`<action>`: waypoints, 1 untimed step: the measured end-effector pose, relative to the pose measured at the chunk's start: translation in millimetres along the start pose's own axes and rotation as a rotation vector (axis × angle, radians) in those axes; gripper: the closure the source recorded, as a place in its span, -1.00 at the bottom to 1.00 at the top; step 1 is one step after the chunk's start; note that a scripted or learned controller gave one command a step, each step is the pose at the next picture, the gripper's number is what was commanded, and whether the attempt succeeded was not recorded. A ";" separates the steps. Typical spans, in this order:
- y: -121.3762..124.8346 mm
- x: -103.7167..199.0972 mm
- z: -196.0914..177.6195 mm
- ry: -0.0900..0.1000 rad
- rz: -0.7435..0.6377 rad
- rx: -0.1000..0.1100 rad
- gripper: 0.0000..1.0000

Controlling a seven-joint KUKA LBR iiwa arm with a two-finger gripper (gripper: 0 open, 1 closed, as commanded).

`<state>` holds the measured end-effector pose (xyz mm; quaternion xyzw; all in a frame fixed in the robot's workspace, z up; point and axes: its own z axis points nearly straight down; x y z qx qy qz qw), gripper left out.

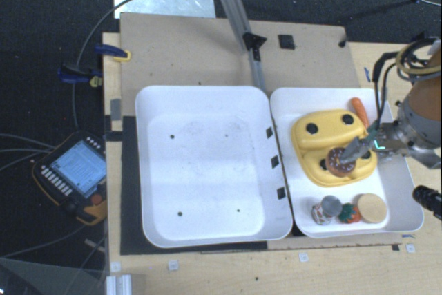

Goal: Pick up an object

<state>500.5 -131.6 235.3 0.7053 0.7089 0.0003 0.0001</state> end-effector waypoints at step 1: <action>0.3 0.0 -0.5 0.000 0.000 -0.001 -1.00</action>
